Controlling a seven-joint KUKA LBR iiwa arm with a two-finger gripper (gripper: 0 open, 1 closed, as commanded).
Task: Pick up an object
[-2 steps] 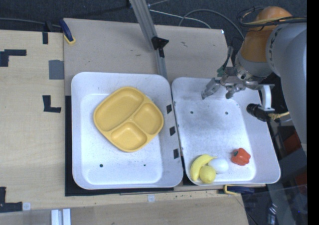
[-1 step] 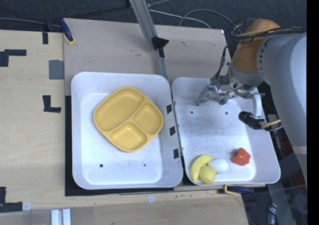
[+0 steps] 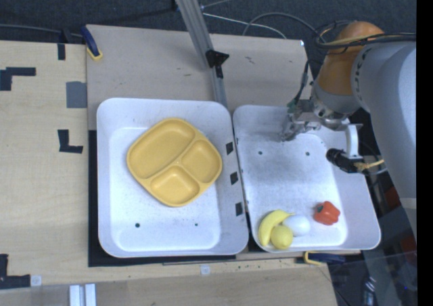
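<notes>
Far left of the claw, a yellow divided plate [image 3: 174,161] lies in the left bin [image 3: 108,183]. Below the claw and well apart from it, along the right bin's [image 3: 270,169] near edge, sit a banana [image 3: 269,225], a yellow lemon-like fruit [image 3: 282,237] touching it, a white egg [image 3: 297,225], and a red pepper-like piece [image 3: 327,213]. The claw [image 3: 292,130] hangs low at that bin's far wall; whether it is apart or together I cannot tell. Both bins rest on a tan bench [image 3: 40,176], with dark carpet beyond.
</notes>
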